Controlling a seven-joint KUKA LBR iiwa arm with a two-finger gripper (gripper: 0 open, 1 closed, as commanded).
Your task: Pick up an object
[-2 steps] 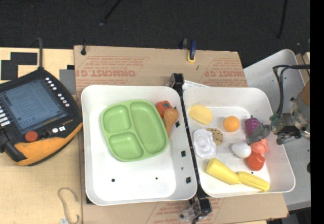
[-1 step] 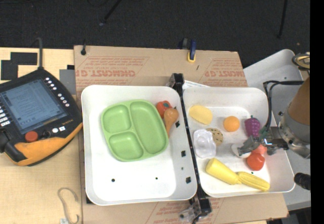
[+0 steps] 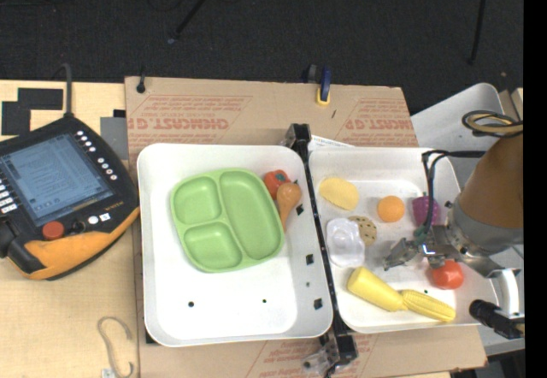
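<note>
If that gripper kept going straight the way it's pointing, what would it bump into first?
The gripper points left across the right bin. Going straight on, it would probably meet the clear plastic cup first, with the spotted cookie just beside that line. Height is hard to judge.
</note>
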